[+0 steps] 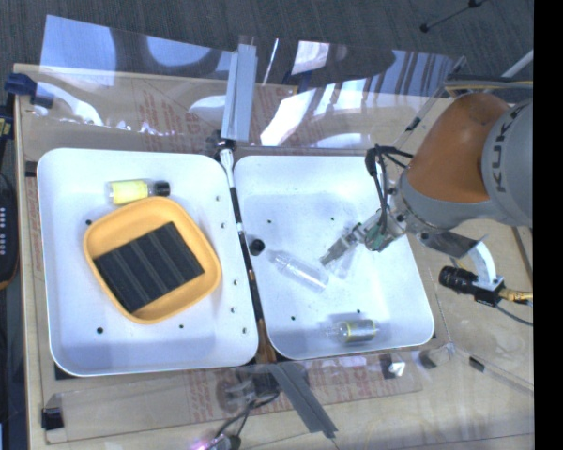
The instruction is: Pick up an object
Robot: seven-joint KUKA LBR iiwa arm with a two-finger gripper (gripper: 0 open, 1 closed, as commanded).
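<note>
My gripper (337, 253) hangs low over the middle of the right bin (403, 293), reaching in from the right and pointing down-left. A clear plastic tube (298, 270) lies just left of and below its tip, close to it; whether they touch I cannot tell. A small gold-coloured cylinder (355, 329) lies near the right bin's front edge. A small black round thing (256, 247) sits at the bin's left wall. In the left bin (66, 326) rests a yellow dish with a black ribbed insert (150, 259), and behind it a small yellow bottle with a black cap (136, 190).
The two bins meet along a ridge (242, 251) in the middle. A metal bar (237, 92) and a clear sheet stand behind the bins. The grey and orange arm (460, 162) fills the space over the right bin's right edge.
</note>
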